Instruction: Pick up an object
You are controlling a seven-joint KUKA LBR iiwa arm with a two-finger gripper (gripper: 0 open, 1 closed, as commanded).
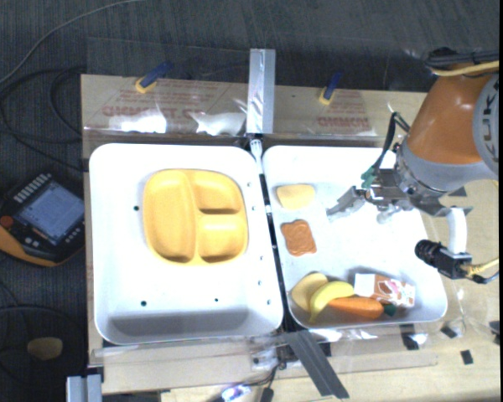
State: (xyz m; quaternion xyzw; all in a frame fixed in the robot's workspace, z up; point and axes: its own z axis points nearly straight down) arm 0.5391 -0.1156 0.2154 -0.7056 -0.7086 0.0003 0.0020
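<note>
Here the bench bears two white bins side by side: the left bin [117, 308] holds a yellow divided tray [195, 214] lying flat near its middle, and the right bin [352, 162] holds all the small objects. The grey arm with its orange band [453, 124] comes in from the right and reaches over the far right part of the right bin, where the gripper [362, 204] hangs above bare white floor; its two fingers point left and stand spread apart, released, with nothing between them. To the gripper's left, a pale yellow bread-like piece [295, 195] lies by the bin's left wall, and just nearer than it sits a brown ridged patty [299, 237], the two close but apart. Along the near wall of the same bin a cluster of objects crowds together: a yellow banana [323, 293] at the left, an orange carrot [354, 308] touching it on the near side, and a small red and white carton [387, 290] to the right. All of these lie well apart from the gripper. On the floor left of the bench rests a handheld pendant with a screen [42, 216].
</note>
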